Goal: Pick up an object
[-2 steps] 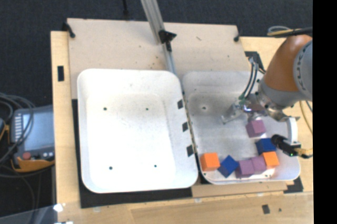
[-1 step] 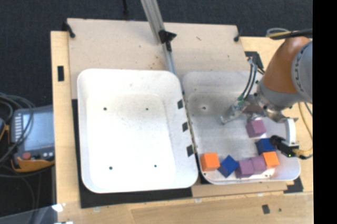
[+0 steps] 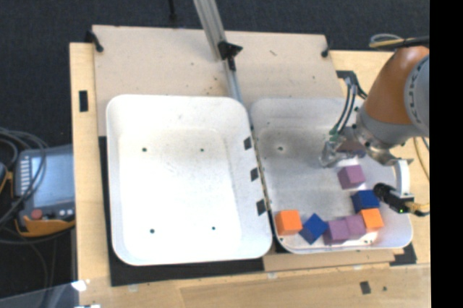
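Gripper (image 3: 331, 155) low in right bin (image 3: 289, 126), just left of purple cube (image 3: 351, 175); opening unreadable, nothing seen held. Cube likely light, rigid; pinch opposite flat faces.

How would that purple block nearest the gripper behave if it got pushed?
The purple block looks flat-faced and cube-like, so it would probably slide rather than roll. It appears rigid and small, likely light. Lying apart from the other blocks, it may skid freely across the bin.
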Controlling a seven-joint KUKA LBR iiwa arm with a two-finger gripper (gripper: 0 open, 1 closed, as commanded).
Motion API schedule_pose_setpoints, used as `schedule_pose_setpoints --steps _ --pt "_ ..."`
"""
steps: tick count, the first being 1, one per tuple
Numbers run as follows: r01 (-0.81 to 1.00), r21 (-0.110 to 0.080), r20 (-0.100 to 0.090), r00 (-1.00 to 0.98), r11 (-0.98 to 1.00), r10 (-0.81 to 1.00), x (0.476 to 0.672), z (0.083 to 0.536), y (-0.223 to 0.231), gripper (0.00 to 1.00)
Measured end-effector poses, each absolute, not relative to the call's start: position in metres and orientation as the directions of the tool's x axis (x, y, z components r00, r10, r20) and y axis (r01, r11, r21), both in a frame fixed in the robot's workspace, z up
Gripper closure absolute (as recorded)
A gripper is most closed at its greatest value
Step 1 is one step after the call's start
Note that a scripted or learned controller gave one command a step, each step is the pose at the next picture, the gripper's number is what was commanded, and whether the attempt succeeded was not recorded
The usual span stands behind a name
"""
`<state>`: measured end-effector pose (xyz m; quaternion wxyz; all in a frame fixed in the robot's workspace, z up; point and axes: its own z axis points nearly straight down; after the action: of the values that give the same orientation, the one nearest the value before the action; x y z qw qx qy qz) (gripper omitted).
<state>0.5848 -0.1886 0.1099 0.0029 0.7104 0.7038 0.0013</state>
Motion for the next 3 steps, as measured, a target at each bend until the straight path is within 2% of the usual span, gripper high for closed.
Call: schedule_pose_setpoints --steps 2,3 --pt "1.000 0.005 -0.003 -0.001 0.001 1.000 0.579 0.219 -0.192 1.00" --pt "1.000 0.006 -0.002 -0.003 0.003 1.000 0.580 0.259 -0.193 1.00"
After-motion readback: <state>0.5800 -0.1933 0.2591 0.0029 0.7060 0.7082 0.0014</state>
